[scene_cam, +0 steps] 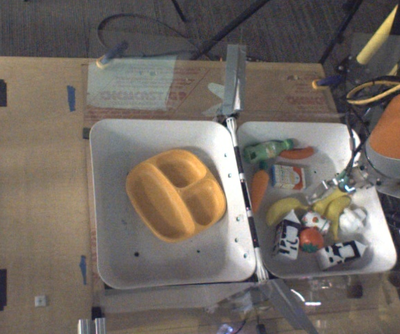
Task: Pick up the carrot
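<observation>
Two white bins (109, 207) sit on wood. One smooth orange carrot (259, 188) lies at nine o'clock in the right bin, beside two yellow bananas (285, 208). Gripper (344, 182): cannot tell.

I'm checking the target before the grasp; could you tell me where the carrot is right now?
The carrot lies in the right bin, against its left wall, below the green bottle and left of the small carton.

carrot (259, 188) hemmed by bin wall (243, 186), banana (284, 209)
</observation>
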Controlling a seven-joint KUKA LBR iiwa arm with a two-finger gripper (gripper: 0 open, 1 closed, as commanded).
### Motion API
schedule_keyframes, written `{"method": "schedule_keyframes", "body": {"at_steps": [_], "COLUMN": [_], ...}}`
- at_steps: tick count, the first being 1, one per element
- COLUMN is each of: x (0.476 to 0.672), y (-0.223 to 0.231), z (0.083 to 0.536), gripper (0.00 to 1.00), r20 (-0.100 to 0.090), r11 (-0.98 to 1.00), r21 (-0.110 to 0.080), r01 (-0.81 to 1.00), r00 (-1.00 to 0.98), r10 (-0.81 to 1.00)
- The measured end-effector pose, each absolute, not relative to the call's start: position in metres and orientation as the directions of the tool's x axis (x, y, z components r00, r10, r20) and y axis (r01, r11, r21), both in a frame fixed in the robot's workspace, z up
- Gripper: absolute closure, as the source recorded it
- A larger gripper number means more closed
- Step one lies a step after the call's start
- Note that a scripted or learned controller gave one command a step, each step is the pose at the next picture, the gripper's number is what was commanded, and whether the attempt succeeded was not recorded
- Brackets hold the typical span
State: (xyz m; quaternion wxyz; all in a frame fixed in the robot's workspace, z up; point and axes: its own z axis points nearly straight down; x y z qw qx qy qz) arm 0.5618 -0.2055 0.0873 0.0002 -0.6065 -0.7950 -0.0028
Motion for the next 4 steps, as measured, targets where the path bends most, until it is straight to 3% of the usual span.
{"method": "schedule_keyframes", "body": {"at_steps": [1, 2, 3, 4], "x": [0.563, 0.551, 0.604, 0.614], "y": [-0.206, -0.156, -0.108, -0.108], "z": [0.098, 0.188, 0.212, 0.135], "gripper": [1.0, 1.0, 1.0, 1.0], "r20": [0.003, -0.001, -0.001, 0.001], "r11": [0.263, 0.056, -0.119, 0.053], "r21": [0.009, 0.003, 0.002, -0.003], "r01": [0.965, 0.998, 0.993, 0.999], "r00": [-0.263, -0.056, 0.119, -0.053], "r10": [0.965, 0.998, 0.993, 0.999]}}
